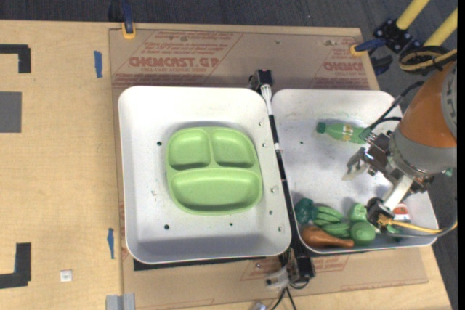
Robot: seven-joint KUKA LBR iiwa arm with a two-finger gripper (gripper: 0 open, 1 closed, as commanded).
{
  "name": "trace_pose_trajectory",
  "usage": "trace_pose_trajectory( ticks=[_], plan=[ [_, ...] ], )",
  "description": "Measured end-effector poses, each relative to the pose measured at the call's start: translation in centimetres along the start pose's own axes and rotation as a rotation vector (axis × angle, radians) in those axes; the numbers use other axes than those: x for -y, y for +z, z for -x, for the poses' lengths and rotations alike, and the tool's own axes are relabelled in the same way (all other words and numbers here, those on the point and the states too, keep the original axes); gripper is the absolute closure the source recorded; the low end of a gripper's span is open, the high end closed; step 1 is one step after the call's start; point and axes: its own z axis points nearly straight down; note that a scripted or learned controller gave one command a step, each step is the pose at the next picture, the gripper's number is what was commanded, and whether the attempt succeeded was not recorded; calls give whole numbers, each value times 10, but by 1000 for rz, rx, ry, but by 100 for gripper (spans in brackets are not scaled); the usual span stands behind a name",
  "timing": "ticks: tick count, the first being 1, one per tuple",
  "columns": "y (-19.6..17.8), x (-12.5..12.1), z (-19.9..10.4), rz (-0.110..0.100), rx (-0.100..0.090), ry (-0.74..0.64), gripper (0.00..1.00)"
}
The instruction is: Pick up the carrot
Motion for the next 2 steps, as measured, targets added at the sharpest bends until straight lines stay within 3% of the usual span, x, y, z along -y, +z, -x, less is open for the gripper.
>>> trace_pose_trajectory(
  ticks=[1, 2],
  plan=[
    [0, 0, 0, 0, 0, -1, 0],
    [-10, 0, -1, 1, 1, -4, 100]
  ],
)
